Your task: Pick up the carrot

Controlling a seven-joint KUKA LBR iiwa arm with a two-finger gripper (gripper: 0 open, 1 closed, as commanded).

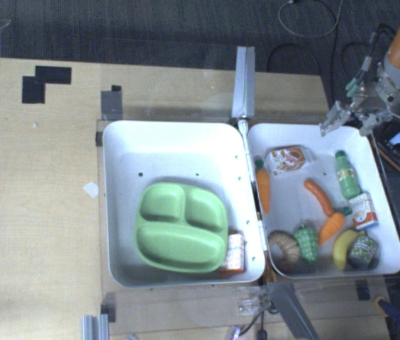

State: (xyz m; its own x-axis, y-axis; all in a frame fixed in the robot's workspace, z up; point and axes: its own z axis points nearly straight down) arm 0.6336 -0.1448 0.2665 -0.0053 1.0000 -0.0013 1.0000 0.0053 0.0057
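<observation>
**Overhead, the gripper hangs at the right bin's far corner, carrot below it against the divider**

Farthest left of the gripper (347, 121), well apart from it, sits the left bin (122, 161). A green sectioned plate (182, 225) lies in its near half, and a small red-and-white packet (235, 252) is tucked against the plate's right edge at the bin's near right corner.

Closer in, down and to the left of the gripper, the carrot (263, 188) lies lengthwise along the left wall of the right bin (391, 250), just beside the divider between the bins, untouched. A packaged snack (288, 159) rests next to it, nearer the gripper. Below that lies an orange sausage-shaped piece (320, 197), then a brown round item (283, 246), a green bumpy item (306, 241) and a second orange piece (331, 227).

Almost straight below the gripper stands a green bottle (346, 176), with a small can (363, 212), a banana (342, 248) and a dark round item (362, 251) further toward the near wall.

The gripper itself hovers over the far right rim of the right bin, with nothing seen in it; whether its fingers are parted or closed I cannot tell.
</observation>
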